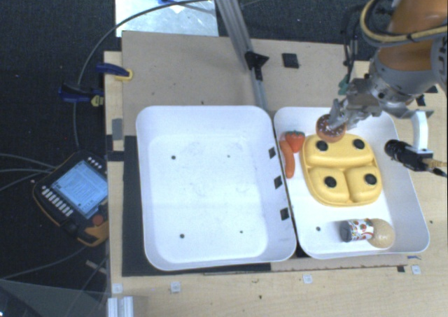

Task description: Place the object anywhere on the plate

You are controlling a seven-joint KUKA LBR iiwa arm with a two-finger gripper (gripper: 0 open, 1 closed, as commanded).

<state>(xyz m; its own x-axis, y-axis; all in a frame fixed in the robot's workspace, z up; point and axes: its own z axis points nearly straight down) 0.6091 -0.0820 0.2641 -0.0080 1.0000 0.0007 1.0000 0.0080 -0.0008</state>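
A yellow plate (341, 171) with three compartments lies in the right bin (406, 196). My gripper (333, 121) reaches in from the upper right and hangs over the plate's far left corner. A small brown ring-shaped object (327, 129), like a doughnut, sits between its fingertips, and the gripper is shut on it. The object hovers at the plate's rim, partly over the far left compartment.
An orange carrot (290, 151) lies left of the plate by the bin's wall. A small bottle-like toy (367, 231) rests near the right bin's front edge. The left bin (203, 182) stands beside it. A black fixture (404, 152) juts in at the right.
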